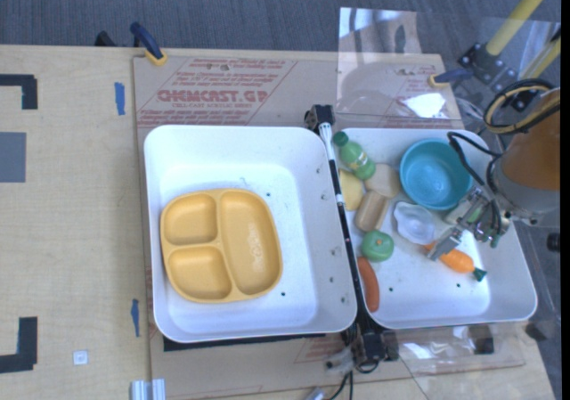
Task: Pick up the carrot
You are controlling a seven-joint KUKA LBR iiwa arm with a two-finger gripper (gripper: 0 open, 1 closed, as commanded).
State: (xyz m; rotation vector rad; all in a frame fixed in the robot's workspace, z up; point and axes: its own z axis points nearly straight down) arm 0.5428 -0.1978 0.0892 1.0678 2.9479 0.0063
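- the carrot (pixel 458 261) lies near the front right of the right bin (pixel 512 305), orange with its green end pointing right.
- the claw (pixel 465 231) sits just above and left of it, tips near the carrot's left end; i cannot tell whether it is released or clenched, and nothing shows between the tips.
- best to centre over the carrot's middle, gripping across its width.
- beyond, keep clear of the clear cup (pixel 415 222) and blue bowl (pixel 434 175).

Pale wooden worktop (pixel 62 238) carries printed brown cardboard sheet (pixel 214 91); two shallow white plastic bins, left bin (pixel 303 167) and right bin (pixel 512 296), side by side on cardboard.
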